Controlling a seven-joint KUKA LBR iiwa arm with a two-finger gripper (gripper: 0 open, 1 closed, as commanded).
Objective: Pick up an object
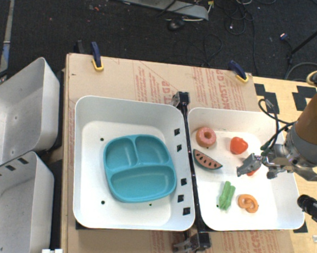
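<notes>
1. two white bins: left bin (84, 161) holds one teal divided plate (139, 168).
2. right bin (283, 217) holds one donut (205, 136), one tomato (238, 145), one watermelon slice (207, 161), one green pepper (226, 194), one orange ring (248, 202).
3. one gripper (249, 166) above the right bin, jaw state unclear, nothing visibly held.

A divided plate (139, 169) lies in the left bin (85, 144); five toy foods (207, 160) lie in the right bin (283, 217).

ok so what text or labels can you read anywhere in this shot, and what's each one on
Red print on the cardboard under the bins: upside down and mirrored, too faint to read with confidence.
More red print along the cardboard's front edge: also illegible.
Left bin, right bin, teal plate, toy foods: no text visible.
Black squares on the left bin's right wall: plain marks, not writing.
</notes>
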